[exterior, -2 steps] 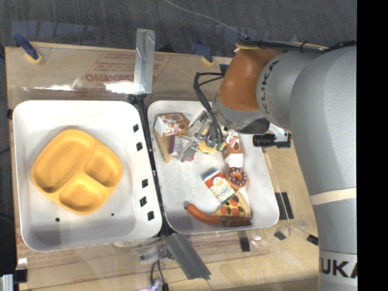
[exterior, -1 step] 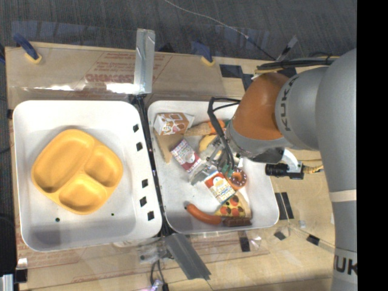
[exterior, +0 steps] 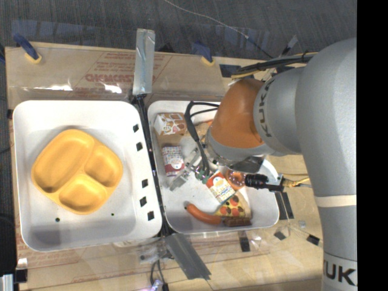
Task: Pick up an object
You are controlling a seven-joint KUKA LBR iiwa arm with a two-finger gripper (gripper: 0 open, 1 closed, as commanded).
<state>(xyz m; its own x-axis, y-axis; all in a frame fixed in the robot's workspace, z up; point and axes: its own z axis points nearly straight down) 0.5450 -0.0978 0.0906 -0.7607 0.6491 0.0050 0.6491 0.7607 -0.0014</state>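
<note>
The right bin (exterior: 267,220) holds several small objects. A cream and red box (exterior: 171,125) lies at its far left corner, and a red and white packet (exterior: 173,157) sits just below that. Along the near wall lie a brown sausage (exterior: 203,214) and a toy pizza slice (exterior: 235,209), with an orange carton (exterior: 220,187) above them. My gripper (exterior: 187,173) is down in the middle of the bin, right beside the red and white packet and just left of the orange carton. The arm's orange band (exterior: 239,117) hides the bin's right half.
The left bin (exterior: 36,235) holds a yellow divided plate (exterior: 77,170). A black ridge with clips (exterior: 145,174) separates the two bins. Cables (exterior: 197,111) trail over the right bin's far edge. Grey tape (exterior: 143,62) stands behind the bins.
</note>
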